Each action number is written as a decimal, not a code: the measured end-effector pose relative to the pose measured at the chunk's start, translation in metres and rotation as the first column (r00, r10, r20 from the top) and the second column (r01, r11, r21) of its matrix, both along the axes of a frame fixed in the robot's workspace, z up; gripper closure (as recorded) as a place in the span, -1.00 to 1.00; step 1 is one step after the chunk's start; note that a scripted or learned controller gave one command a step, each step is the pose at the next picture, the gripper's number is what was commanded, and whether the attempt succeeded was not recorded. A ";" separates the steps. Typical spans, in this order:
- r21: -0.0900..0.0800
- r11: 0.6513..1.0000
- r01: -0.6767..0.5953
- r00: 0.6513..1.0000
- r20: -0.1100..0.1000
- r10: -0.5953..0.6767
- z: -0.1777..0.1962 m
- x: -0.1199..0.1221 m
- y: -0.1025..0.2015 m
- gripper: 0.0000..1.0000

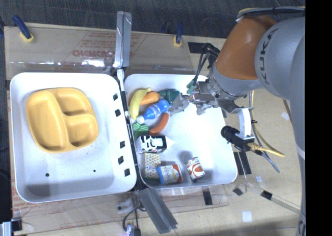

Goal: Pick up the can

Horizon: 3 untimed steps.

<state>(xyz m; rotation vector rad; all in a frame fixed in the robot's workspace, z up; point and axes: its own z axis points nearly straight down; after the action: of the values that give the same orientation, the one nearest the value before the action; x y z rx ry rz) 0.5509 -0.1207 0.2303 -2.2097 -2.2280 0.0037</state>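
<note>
Two white bins are seen side by side; a yellow compartment tray (62,119) lies in the left bin (21,178). The can (195,168) is located near the right bin's (218,141) front wall. The gripper (181,102) is positioned above the blue bottle (154,110); its opening cannot be determined.

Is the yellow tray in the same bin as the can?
No, the yellow tray lies in the left bin, while the can lies in the right bin.

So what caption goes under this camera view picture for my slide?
Grey robot arm's tool hovers over the blue plastic bottle, far from the small red-and-white can.
</note>
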 end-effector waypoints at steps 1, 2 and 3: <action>0.000 0.997 0.076 0.997 0.000 -0.076 -0.091 -0.058 -0.058 -1.00; 0.001 0.998 -0.057 0.998 0.001 0.057 -0.139 -0.075 -0.078 -1.00; 0.001 0.933 -0.359 0.933 0.002 0.359 -0.139 -0.074 -0.089 -1.00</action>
<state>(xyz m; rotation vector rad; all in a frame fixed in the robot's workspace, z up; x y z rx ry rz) 0.4766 -0.2097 0.0914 -1.7659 -2.5949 0.0003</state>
